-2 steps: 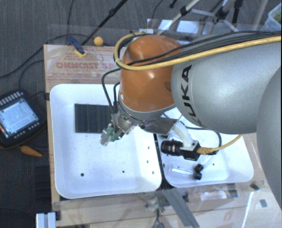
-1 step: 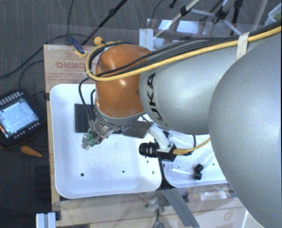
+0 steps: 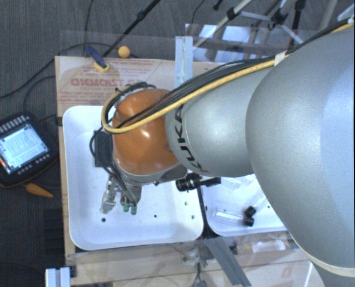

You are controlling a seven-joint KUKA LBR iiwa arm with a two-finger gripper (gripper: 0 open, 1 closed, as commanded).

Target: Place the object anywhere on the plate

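My arm (image 3: 267,130) fills the right and centre of the frame, and its orange band (image 3: 142,136) sits over the left bin (image 3: 81,178). My gripper (image 3: 118,203) hangs below the band, in the lower left part of that bin, with its tips close to the white floor. I cannot tell whether it is open or closed, since the view is too small and steep there, and I see nothing held in it. On the left bin floor I can make out only a few small dark specks (image 3: 103,220) near the gripper. Which thing is the object and where the plate lies I cannot tell; the arm covers much of both bins. The right bin (image 3: 237,223) shows at lower centre, just right of the divider, and holds a clear tube-like piece (image 3: 226,216) beside a small black part (image 3: 249,215). A pendant (image 3: 17,148) lies on the floor at the far left
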